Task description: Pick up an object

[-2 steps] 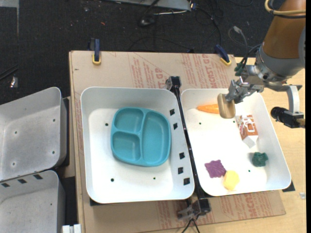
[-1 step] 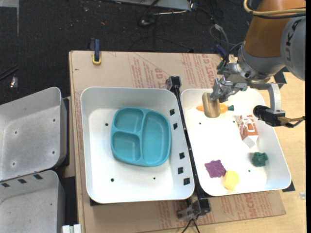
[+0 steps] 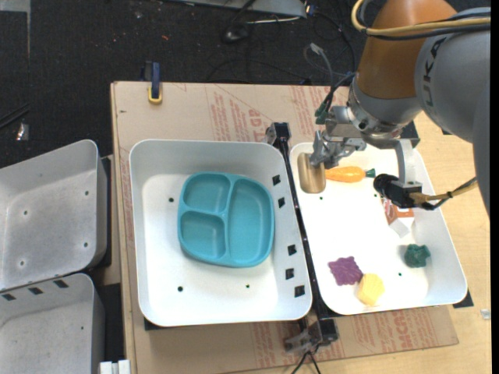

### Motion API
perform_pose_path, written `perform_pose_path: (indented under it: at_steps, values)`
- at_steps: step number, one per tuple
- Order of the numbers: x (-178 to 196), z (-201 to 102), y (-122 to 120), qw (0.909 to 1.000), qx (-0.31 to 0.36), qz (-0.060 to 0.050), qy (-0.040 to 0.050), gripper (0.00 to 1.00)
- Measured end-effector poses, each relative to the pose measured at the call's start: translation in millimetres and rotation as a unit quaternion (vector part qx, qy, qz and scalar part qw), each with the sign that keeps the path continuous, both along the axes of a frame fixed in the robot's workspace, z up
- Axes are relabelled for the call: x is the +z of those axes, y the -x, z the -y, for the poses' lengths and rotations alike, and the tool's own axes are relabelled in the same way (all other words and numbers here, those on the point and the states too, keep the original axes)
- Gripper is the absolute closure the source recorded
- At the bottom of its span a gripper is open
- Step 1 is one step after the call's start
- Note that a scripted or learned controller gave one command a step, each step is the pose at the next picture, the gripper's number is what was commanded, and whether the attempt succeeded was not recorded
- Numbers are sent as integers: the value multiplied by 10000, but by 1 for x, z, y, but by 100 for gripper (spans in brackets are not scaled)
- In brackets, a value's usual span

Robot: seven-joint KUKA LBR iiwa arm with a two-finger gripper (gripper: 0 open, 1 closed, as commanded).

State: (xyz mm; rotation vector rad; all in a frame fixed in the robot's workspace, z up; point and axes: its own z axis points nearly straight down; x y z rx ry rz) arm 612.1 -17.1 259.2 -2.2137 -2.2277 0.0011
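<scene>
Gripper (image 3: 326, 156) is seen low at right white bin (image 3: 437, 232) far-left corner, finger spread cannot be told. Orange carrot-shaped toy (image 3: 345, 174) is lying just beside it; gold cylinder (image 3: 312, 177) underneath.

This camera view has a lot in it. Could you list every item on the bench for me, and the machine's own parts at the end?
White shallow bins: two, side by side.
Teal divided plastic plate: one, left bin.
Orange carrot toy: one, right bin, top.
Brass-coloured cylinder: one, right bin's top left corner.
Purple flat piece: one, right bin, bottom.
Yellow lump: one, beside purple piece.
Dark green lump: one, right side.
Grey arm with orange band: one, from right.
Gripper: one, above the cylinder.
</scene>
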Motion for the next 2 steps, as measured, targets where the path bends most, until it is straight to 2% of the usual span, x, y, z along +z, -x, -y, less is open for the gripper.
perform_pose_path:
  at_steps: [2]
  values:
    - [-31, -103, -19, 10000, -4, 11, 3, 100]
